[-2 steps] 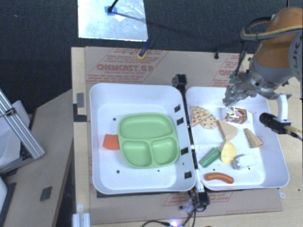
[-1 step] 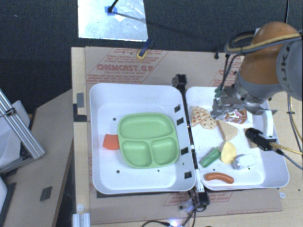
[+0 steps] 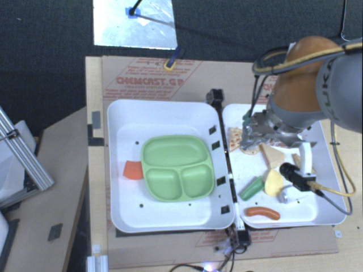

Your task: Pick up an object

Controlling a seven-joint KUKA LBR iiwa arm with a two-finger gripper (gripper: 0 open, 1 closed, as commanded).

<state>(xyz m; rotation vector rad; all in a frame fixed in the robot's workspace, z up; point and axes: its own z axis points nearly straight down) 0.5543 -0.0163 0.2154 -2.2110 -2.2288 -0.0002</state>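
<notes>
The right bin (image 3: 326, 169) holds several toy foods. A speckled flat piece (image 3: 233, 135) lies at its far left, with a tan wedge (image 3: 273, 155) beside it. Nearer the front are a green pickle (image 3: 251, 188), a yellow piece (image 3: 273, 182) and a red-orange sausage (image 3: 261, 212). My gripper (image 3: 248, 143) is low over the far-left part of this bin, right beside the speckled piece and just above the tan wedge. The wrist hides part of the bin behind it.
The left bin (image 3: 122, 203) holds a green divided plate (image 3: 177, 167) and a small orange block (image 3: 133, 170) to its left. A black-clipped divider (image 3: 222, 152) separates the bins. A shiny sheet (image 3: 135, 16) lies beyond the bench.
</notes>
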